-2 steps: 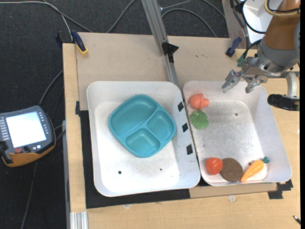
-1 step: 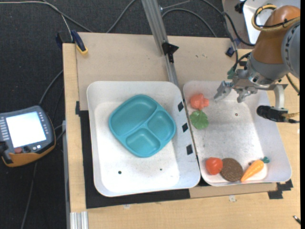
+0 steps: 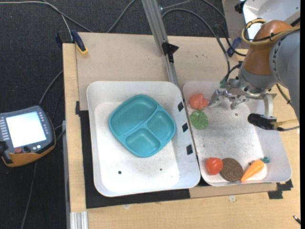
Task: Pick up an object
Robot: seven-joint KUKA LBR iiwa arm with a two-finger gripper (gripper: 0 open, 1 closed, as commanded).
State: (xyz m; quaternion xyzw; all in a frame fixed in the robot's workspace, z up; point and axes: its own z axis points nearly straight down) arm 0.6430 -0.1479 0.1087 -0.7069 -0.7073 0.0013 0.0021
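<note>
Lying against the right bin's far-left wall, the small salmon-red rounded toy food piece (image 3: pixel 198 100) touches the green leafy toy vegetable (image 3: pixel 199 119) just below it. The two-finger gripper (image 3: pixel 224 95) hangs just beside that red piece; I cannot tell how it is set. A clean pick probably means centring over the red piece alone, clear of the shallow white right bin (image 3: pixel 238 137) and its wall. The teal divided plastic plate (image 3: pixel 142 125) sits in the left bin.
</note>
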